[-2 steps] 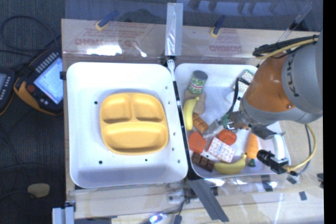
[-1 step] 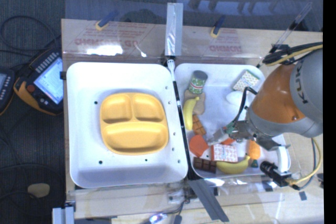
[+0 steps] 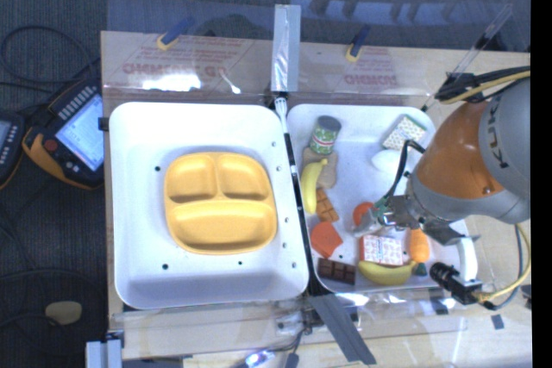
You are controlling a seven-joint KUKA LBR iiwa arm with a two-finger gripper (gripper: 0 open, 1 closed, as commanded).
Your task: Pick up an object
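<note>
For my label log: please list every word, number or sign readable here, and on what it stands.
"KU", white letters cut by the frame edge, on the arm's orange band.
Red print on the cardboard behind the bins: blurred.
Label on the small can: too small to read.

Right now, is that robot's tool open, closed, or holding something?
Tool: cannot be told; it sits low in the right bin over the red-and-white box.
</note>
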